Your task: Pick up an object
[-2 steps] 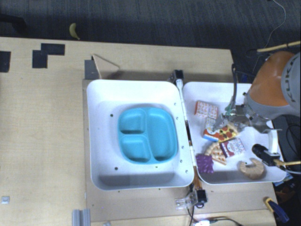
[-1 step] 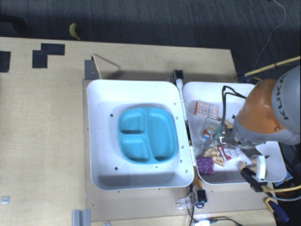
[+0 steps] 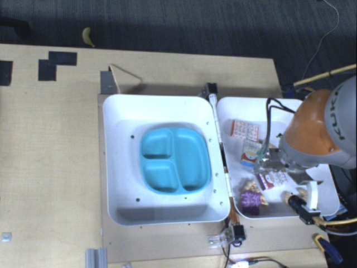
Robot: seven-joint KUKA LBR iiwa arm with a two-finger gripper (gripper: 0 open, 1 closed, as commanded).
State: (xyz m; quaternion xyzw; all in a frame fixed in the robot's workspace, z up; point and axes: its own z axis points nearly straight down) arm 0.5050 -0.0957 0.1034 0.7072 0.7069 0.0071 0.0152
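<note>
- While the grey arm with its orange band (image 3: pixel 312 128) reaches over the right-hand shallow white bin (image 3: pixel 234 111), the two-finger gripper (image 3: pixel 266 162) sits low among the loose items at that bin's middle.
- Jaws: I cannot tell whether they are spread or pressed together; the wrist hides most of them, and nothing is visibly pinched.
- Candidate objects, all in the right-hand bin: a white packet with red print (image 3: pixel 245 130) toward the bin's far side; a small purple bunch-shaped toy (image 3: pixel 250 201) at its near edge; a red-and-white wrapper (image 3: pixel 274 178) just beside the gripper.
- Left-hand shallow white bin (image 3: pixel 120 166): adjoins the right-hand bin and holds a light-blue plastic divided tray (image 3: pixel 174 158).
- Step in hand, as a judgement: descent or grasp attempt on the items at the right-hand bin's middle.
- Next move calls for: a firm close on one item, then a straight lift clear of the bin wall.
</note>
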